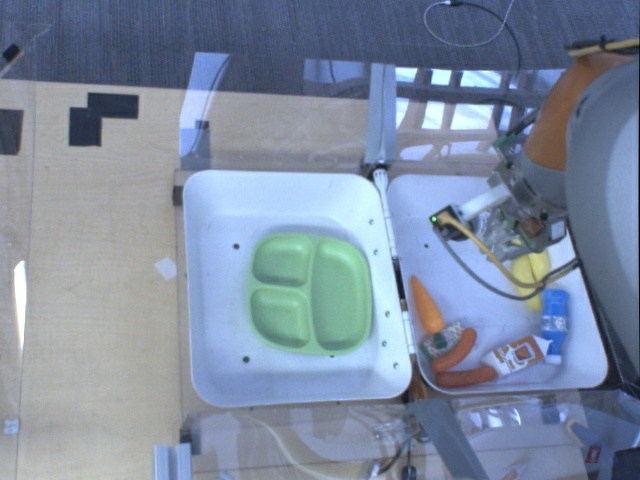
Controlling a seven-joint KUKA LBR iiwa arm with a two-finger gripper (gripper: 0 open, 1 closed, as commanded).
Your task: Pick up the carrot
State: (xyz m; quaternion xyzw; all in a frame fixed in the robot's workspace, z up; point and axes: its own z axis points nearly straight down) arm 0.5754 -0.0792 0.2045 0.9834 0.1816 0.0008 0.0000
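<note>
Evidently the carrot (pixel 427 307) lies apart from the tool (pixel 507 236), whose grip is unclear.

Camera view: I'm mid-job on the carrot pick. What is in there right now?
left bin: 1, white, left on bench
right bin: 1, white, beside it
plate: 1, green, divided, middle of left bin
carrot: 1, orange, right bin, by its left wall
sausages: 2, red-brown, right bin, below the carrot
carton: 1, orange-white, right bin, front
bottle: 1, blue-white, right bin, right side
yellow item: 1, partly hidden under pincer
arm: 1, grey, orange band, from right
pincer: 1, over right bin's back half
</note>
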